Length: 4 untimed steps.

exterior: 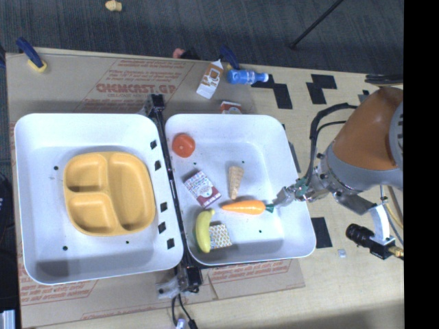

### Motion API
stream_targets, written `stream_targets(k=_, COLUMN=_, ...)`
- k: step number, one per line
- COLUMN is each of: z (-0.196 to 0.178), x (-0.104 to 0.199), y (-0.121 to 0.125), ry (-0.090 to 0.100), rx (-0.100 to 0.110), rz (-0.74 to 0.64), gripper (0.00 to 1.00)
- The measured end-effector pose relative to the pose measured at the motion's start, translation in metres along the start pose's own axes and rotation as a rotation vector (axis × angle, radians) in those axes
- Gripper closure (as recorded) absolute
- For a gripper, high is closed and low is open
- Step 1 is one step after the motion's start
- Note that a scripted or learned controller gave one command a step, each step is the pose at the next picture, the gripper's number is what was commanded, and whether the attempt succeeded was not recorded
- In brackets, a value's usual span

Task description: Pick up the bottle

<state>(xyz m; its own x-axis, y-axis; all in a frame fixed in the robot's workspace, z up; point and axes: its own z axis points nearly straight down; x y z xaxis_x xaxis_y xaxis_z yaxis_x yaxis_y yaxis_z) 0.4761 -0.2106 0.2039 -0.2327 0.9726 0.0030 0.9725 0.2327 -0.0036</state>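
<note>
I see the bottle (245, 77) lying on its side on the desk (329, 108), outside both bins, just beyond the far rim of the right bin (291, 214). It is blue, and its long axis runs roughly left to right across the view, with the narrower, paler end pointing right. A small carton (210, 79) lies just to its left.

My tool (291, 192) sits at the right bin's right wall, near the green tip of the carrot (243, 208). I cannot tell from this view whether it is open or closed, and I see nothing between its tips.

So the bottle lies well apart from the tool, up the view and somewhat left, across the bin's far right corner. By my reading, the coming move has to lift clear of the bin wall, travel toward the far edge, and turn the tool so it closes across the bottle's short width, not along its length. The carton beside it leaves little room on that side, so I would favour the bottle's middle or right part.
</note>
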Motion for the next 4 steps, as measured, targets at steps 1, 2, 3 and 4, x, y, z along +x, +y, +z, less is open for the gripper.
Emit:
stream_targets(k=1, z=0.004, x=0.0, y=0.0, ry=0.002, rx=0.001, rz=-0.126, gripper=1.0)
stream_targets(k=2, z=0.002, x=0.0, y=0.0, ry=0.002, rx=0.002, rz=-0.445, gripper=1.0)
stream_targets(k=3, z=0.009, x=0.0, y=0.0, ry=0.004, rx=0.003, rz=-0.612, gripper=1.0)
stream_targets(k=4, z=0.004, x=0.045, y=0.011, ry=0.004, rx=0.003, rz=-0.55, gripper=1.0)
